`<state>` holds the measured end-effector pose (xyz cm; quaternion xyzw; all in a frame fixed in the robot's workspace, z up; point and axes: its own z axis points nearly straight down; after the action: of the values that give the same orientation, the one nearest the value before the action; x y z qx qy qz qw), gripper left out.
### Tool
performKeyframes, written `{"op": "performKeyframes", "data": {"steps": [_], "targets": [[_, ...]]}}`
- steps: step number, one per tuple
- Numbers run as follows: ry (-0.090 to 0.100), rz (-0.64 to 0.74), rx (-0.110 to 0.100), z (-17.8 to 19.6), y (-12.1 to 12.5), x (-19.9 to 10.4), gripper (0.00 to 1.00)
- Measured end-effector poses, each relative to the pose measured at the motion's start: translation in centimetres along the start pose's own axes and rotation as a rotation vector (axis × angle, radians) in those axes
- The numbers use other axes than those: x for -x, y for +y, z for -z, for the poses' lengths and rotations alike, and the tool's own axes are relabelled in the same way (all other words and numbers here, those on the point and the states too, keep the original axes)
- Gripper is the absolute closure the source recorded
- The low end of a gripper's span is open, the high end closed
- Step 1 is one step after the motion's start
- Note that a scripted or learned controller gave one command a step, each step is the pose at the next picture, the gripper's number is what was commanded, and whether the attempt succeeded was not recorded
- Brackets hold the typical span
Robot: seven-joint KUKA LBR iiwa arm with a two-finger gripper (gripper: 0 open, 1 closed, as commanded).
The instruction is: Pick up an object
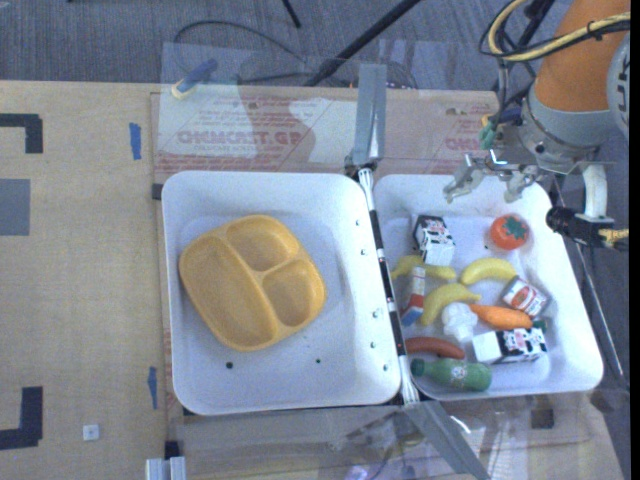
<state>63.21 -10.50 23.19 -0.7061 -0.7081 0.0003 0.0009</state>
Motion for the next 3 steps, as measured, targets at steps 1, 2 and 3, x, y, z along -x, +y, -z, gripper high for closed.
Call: {"op": "performKeyframes", "data": {"steps": [1,2,3], "targets": [[0.0,0.067,0.001,-10.4,1.3,-0.7,0.0],[0.0,0.211,0.002,-14.6,1.1,-1.3,0.0],[-0.001,0.208,0.008,-13.4,1.3,-1.2,1.0]]}}
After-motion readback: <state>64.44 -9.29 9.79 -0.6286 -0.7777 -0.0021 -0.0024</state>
